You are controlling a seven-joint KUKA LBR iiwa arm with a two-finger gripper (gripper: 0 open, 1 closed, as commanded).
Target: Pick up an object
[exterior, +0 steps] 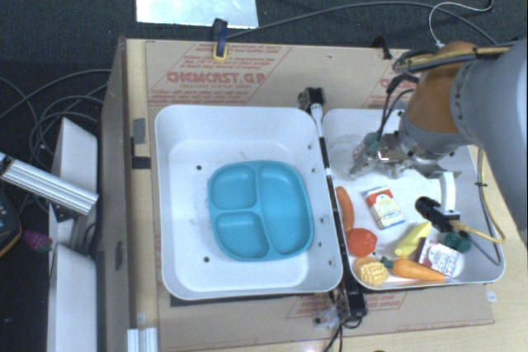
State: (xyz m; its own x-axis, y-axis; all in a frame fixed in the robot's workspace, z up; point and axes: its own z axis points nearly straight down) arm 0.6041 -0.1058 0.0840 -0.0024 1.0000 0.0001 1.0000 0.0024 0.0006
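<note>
Camera view: you are looking down at a slant on the desk (247,66), with every place below given relative to the right bin.
Arm: the grey arm (487,95) with its orange band comes in over the right bin's far right side, and its wrist hangs above the bin's far half.
Left bin: the left bin (190,136) sits just beside the right bin, touching it along the shared wall, and holds a blue divided plate (260,210).
Right bin: the right bin (346,128) holds all the small things, crowded into its near half.
End effector: the end effector (373,154) sits low over the bin's far-left part. Whether its fingers are spread or pressed together, you cannot tell from this angle, and nothing shows between them.
Likely target: the small red and white box (384,207) is the nearest thing, so judge it the best candidate. It lies toward the bin's near side from the end effector, slightly right, with its long axis running roughly far to near.
Other objects: an orange sausage-shaped piece (345,208) lies along the bin's left wall, with a red tomato (361,241) just nearer than it. A yellow banana (412,240), a carrot (419,269), corn (371,270) and a small packet (444,260) fill the near right corner.
Next move: you would expect travel toward the near side, then a descent.
</note>
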